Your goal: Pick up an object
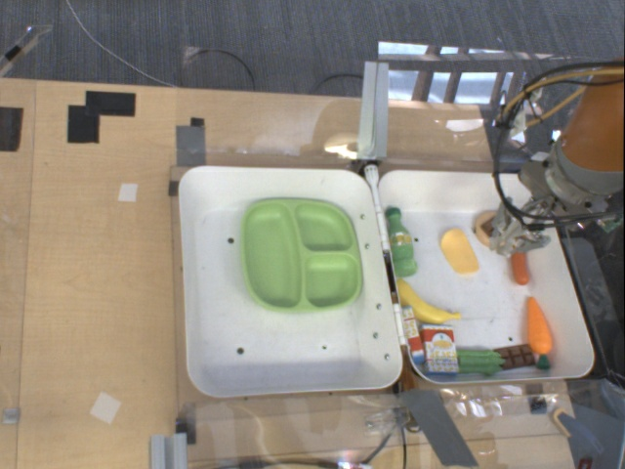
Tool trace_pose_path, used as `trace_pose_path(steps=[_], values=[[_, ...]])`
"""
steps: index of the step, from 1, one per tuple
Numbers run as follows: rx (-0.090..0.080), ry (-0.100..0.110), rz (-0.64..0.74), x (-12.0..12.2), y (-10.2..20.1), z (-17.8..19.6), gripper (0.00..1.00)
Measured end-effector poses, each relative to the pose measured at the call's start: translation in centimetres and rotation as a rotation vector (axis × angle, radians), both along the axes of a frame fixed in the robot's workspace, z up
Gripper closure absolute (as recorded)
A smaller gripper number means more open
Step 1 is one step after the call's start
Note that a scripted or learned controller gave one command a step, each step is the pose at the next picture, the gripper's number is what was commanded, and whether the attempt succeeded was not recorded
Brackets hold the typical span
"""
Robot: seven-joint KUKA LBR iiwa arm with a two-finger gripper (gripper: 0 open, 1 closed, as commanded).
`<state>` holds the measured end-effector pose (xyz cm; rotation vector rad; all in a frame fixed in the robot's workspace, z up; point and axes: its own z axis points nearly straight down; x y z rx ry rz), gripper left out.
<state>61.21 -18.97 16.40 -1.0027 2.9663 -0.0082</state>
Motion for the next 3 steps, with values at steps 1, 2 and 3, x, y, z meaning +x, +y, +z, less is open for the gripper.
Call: trace_pose_path(steps=[1,2,3], values=[[0.001,0.0,0.002,0.0,0.2,0.0,0.0],[0.003,-0.006,-0.064,-1.0,7.2,-7.3,0.0],[0.004,-0.002,-0.105,6.1,10.4,-7.4,0.0]])
